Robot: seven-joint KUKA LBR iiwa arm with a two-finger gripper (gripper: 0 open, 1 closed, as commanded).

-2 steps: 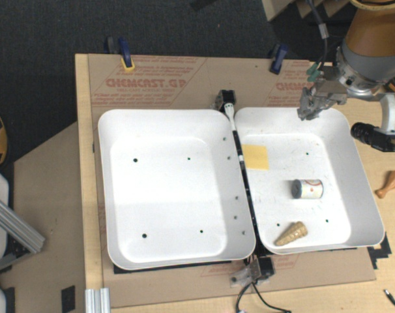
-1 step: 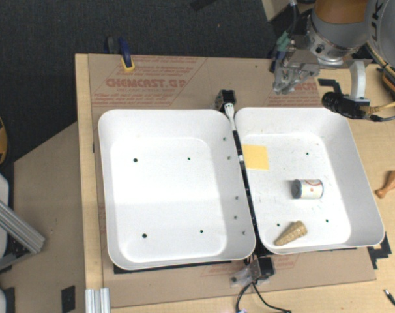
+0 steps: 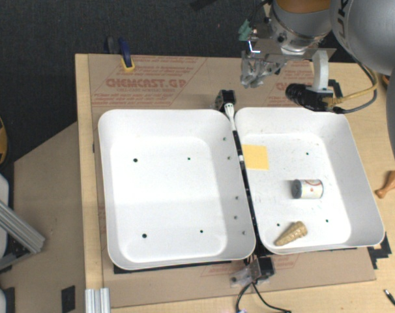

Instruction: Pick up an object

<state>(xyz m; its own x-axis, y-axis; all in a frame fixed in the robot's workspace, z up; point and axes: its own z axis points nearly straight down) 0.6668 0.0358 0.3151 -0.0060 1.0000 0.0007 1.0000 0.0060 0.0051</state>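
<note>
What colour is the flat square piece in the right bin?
Pale yellow; the flat square shows clearly in the camera view, near the right bin's left wall.

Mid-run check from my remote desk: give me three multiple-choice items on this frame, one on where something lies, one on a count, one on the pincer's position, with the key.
1. Where does the yellow square lie?
A. In the right bin, near the divider between the bins
B. In the left bin's middle
C. On the bench outside both bins

2. How many loose objects lie in the right bin?
A. One
B. Three
C. Five

3. Where is the pincer?
A. Down inside the left bin
B. Resting on the cone
C. Up beyond the far rim of the right bin

Key: 1 A, the yellow square sits in the right bin by its left wall. 2 B, the square, the small cylinder and the cone. 3 C, the pincer hangs over the bench past the bin's far edge.
</note>
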